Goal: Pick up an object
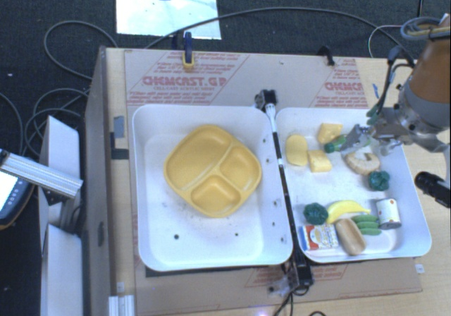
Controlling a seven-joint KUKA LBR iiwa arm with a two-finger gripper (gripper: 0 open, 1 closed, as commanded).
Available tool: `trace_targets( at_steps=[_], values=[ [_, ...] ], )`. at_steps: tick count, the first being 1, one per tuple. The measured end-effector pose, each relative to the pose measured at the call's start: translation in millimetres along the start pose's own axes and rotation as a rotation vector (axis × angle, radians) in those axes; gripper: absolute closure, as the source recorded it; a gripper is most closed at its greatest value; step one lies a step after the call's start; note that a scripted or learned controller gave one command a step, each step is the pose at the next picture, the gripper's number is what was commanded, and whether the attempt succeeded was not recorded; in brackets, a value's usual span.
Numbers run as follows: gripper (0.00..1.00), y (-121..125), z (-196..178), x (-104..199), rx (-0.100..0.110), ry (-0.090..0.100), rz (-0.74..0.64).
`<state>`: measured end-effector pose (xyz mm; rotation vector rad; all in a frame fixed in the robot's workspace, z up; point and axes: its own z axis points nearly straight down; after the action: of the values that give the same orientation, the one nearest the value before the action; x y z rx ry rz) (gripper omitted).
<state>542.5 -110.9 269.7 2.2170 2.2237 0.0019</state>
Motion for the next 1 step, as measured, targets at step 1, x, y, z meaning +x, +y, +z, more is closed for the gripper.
trace_targets(
  at_steps=[1],
  values=[
    [0.00, 1.3, 85.9, 88.6, 0.002, 0.001, 0.000]
  ],
)
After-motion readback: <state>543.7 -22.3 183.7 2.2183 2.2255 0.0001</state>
